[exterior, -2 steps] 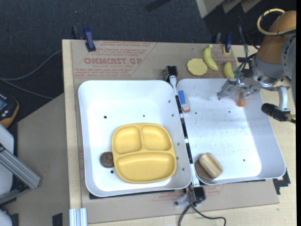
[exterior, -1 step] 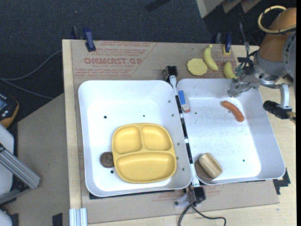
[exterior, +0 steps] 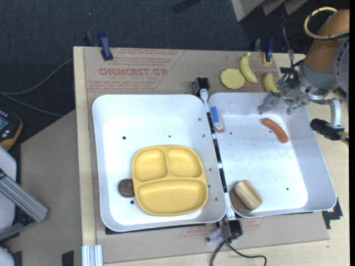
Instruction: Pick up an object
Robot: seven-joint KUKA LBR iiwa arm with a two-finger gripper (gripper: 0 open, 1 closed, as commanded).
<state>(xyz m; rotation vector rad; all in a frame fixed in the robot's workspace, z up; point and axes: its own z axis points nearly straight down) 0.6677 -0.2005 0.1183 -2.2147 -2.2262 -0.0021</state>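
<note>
Hovering with our two-finger gripper [exterior: 282, 100] spread wide and empty just above the reddish-orange plastic sausage [exterior: 275, 130] in the right white bin [exterior: 310, 176], we've nothing lifted yet.

arm [exterior: 327, 43]: cut off by right edge | brown disc [exterior: 126, 188]: partly hidden under yellow divided plate [exterior: 168, 179] | gripper [exterior: 282, 101]: finger gap too small to tell | second banana [exterior: 270, 82]: partly behind the gripper
</note>
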